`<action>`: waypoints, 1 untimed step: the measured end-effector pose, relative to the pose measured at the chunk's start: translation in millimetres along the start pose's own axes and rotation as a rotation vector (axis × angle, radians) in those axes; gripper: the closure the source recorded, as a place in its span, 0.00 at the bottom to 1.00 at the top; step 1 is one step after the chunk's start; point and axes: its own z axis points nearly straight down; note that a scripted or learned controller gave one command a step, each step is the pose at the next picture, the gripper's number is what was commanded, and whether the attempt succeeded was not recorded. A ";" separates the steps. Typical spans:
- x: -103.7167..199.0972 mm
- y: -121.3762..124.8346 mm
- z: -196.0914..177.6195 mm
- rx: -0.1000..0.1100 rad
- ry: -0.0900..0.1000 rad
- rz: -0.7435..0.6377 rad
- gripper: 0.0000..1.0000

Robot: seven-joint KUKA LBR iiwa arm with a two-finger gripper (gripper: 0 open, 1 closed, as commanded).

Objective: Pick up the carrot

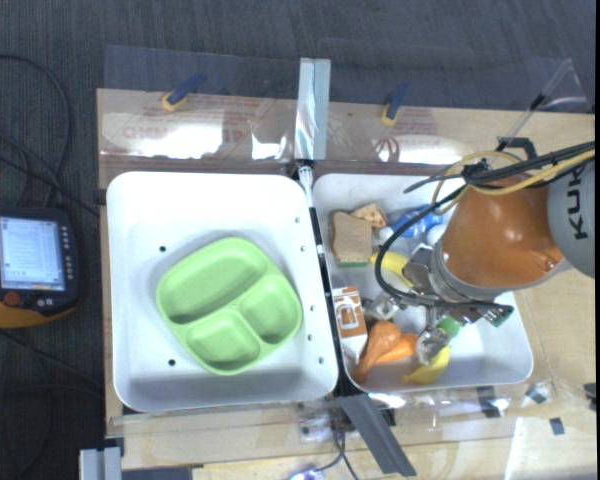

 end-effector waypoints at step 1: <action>-0.6 2.0 -3.8 -0.003 0.002 -0.613 0.00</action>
